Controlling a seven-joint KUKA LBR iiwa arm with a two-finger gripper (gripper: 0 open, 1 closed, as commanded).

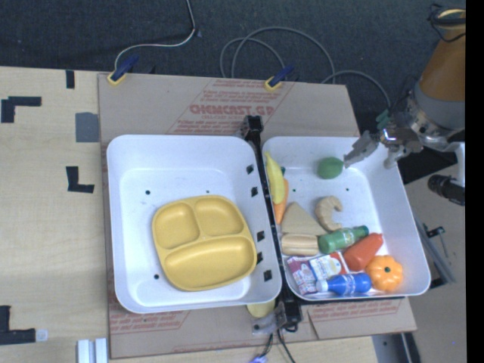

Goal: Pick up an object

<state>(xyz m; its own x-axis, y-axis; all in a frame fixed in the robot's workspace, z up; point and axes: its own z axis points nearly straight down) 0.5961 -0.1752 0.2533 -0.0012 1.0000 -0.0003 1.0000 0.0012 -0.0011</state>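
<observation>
Reaching in from the 3 o'clock side, the grey arm (442,74) with its orange band carries the gripper (376,150) above the upper right rim of the right bin (404,210); its two fingers are spread apart with nothing between them, one finger (357,151) pointing toward 8 o'clock, its tip just beside a green ball (330,168). That ball lies apart from the other objects at the 12 o'clock end of the right bin. Toward 6 o'clock from it lie a tan curved piece (329,212), a beige wedge (299,222) and a pale bread-like block (300,244). A yellow banana (275,180) and an orange carrot-like piece (280,212) lie along the bin's 9 o'clock wall. At the 5 o'clock end cluster a green bottle (342,239), a red pepper-like object (364,252), a small orange pumpkin (386,273), a blue bottle with a white cap (344,285) and a red-and-white packet (314,268) whose print is too small to read. The left bin (128,157) holds a yellow divided tray (204,242) with three compartments. Both bins rest on a cardboard sheet (174,100) bearing red printed lettering at 12 o'clock, reversed or blurred and not legible. Two clamps with blue and yellow handles, the left clamp (121,70) and the right clamp (278,79), grip the sheet's far edge, and pale cables (249,44) loop over the dark floor beyond.
</observation>
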